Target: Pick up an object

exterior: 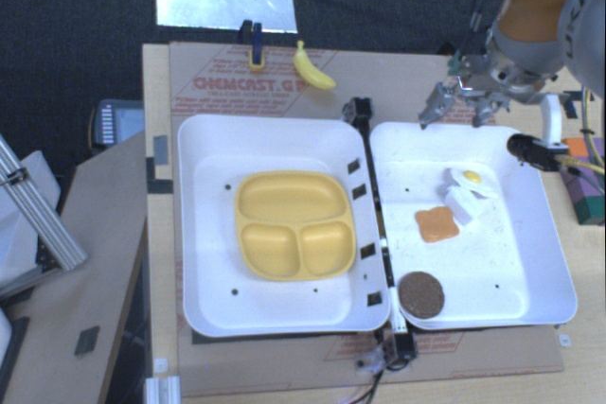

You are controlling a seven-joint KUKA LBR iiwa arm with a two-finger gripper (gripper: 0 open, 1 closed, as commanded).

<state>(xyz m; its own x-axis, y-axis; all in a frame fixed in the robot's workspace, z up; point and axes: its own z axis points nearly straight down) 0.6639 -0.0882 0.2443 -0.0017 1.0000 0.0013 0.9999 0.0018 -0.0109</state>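
Toast (436,224) lies flat mid right bin (540,232), well below and slightly left of gripper (458,112) hovering at bin's far rim; fingers spread, empty.

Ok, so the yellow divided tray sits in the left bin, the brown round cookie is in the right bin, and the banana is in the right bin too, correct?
Not quite. The camera view shows the banana outside both bins, lying on the cardboard sheet beyond the left bin's far edge. The rest stands: the yellow divided tray sits in the left bin, and the brown round cookie is in the right bin.
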